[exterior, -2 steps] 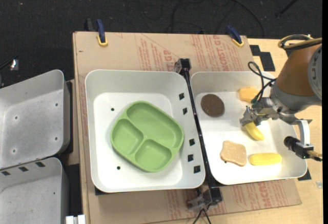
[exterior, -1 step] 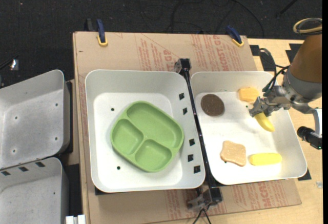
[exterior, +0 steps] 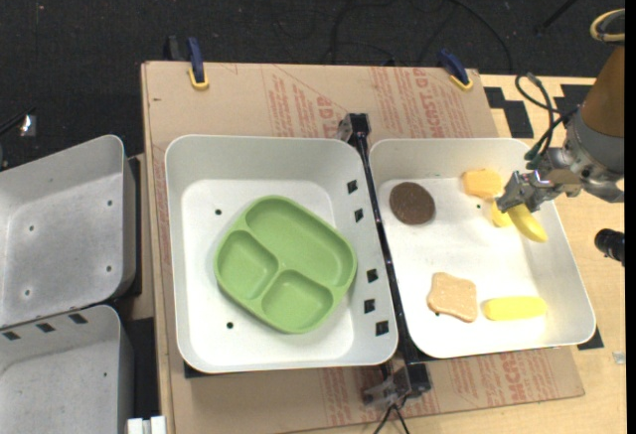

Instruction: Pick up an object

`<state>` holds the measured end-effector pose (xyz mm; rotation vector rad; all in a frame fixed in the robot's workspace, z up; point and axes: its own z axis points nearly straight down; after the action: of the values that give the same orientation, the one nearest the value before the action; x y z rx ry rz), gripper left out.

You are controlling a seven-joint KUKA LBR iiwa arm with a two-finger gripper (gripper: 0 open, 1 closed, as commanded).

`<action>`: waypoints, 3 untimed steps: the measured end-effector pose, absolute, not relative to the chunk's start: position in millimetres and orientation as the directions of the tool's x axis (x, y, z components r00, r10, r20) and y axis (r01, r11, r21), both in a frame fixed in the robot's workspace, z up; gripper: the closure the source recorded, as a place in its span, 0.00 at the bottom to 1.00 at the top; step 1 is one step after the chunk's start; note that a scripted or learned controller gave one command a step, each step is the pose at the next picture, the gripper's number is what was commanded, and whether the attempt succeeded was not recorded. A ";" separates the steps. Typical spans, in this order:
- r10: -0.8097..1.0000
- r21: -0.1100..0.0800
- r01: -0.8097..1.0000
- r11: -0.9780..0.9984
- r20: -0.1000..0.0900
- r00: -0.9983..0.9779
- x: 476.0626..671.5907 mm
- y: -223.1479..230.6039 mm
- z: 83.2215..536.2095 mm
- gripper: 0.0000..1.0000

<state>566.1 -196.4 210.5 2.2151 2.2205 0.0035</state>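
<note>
Banana (exterior: 527, 223) lies slantwise directly beneath the tool (exterior: 521, 192), touching or nearly so; whether that tool grips it is unclear.

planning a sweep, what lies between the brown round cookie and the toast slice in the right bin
Nothing: bare white bin floor between cookie and toast, per the camera view.

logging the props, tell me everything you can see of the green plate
The green plate is a pale green, matte, plastic-looking tray with rounded corners and three compartments: one long one along its upper edge and two smaller ones below. It lies flat, right side up and turned at a slant, on the floor of the left bin, a little below centre. Nothing lies in it, and the gripper is over the right bin.
</note>
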 end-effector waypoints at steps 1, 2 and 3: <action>1.000 -0.001 1.000 0.007 0.002 -0.007 554.4 -138.7 213.3 1.00; 1.000 -0.002 1.000 0.008 0.002 -0.008 555.6 -81.9 206.0 1.00; 1.000 0.000 1.000 0.007 0.002 -0.007 556.6 -38.2 210.8 1.00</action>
<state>556.6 -38.2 210.8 2.2146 2.2303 0.0012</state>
